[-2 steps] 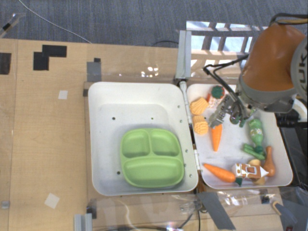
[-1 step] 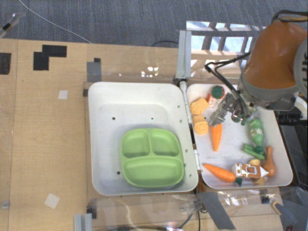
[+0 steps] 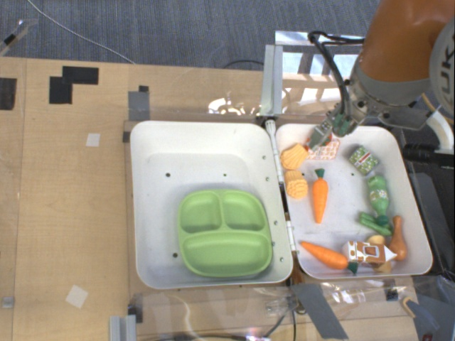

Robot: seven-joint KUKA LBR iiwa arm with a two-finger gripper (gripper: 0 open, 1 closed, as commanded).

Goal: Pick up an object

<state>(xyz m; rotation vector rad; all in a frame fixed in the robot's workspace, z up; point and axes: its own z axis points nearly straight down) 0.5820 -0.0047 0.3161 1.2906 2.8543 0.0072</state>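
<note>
We're looking down on the table (image 3: 64,212), two shallow white bins side by side. The left bin (image 3: 153,155) takes the middle of the frame and carries a green divided plate (image 3: 224,231), sitting in its lower half, three compartments showing.

Over to the right bin (image 3: 412,190), and that's where the pickable things are. A small white and red carton (image 3: 325,148) lies near the upper left of that bin, and just beside it to the left sits a yellow-orange rounded toy (image 3: 293,156), with a corn-like yellow piece (image 3: 296,187) right below that, close against the bin's left wall. An upright carrot (image 3: 320,198) stands out in the middle, green top pointing up the frame. A second carrot (image 3: 324,255) lies slanted along the lower edge, touching a little milk-style carton (image 3: 367,252). Down the right side: a green packet (image 3: 363,159), a green bottle-like piece (image 3: 377,194), some green leafy bits (image 3: 375,223), and a brown piece (image 3: 398,239).

The arm comes in from the upper right, orange band (image 3: 402,27) large in frame. The tool (image 3: 333,129) hangs at the upper left part of the right bin, right above the white and red carton. Whether it's released or clenched, I cannot tell from here; the tip is small and dark against the carton.
</note>
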